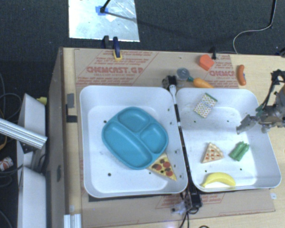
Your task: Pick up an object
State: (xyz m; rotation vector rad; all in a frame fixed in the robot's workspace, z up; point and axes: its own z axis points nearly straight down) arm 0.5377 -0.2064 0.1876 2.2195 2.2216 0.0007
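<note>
1. Nearest, at the front edge of the right bin, a yellow banana lies on its side, close to the front wall.
2. Just behind it, a pizza slice (a pale toy triangle with red dots) lies flat, and beside it on the right a green piece lies at a slant, apart from the slice.
3. In the left bin, a second slice lies at the front right corner, and its edge touches, or goes a little under, the blue tray. The tray has three compartments and sits tilted in the middle of this bin.
4. Farther back in the right bin, a checkered piece lies alone near the rear wall.
5. The gripper hangs over the right side of the right bin, above the green piece and behind it. Its two fingers are spread apart and nothing is between them, so no object is picked.
6. Behind the bins, on the bench, there are a carrot, an orange block and a sausage, all outside the bins.
7. Farthest, a shiny plate lies on the dark floor.
</note>
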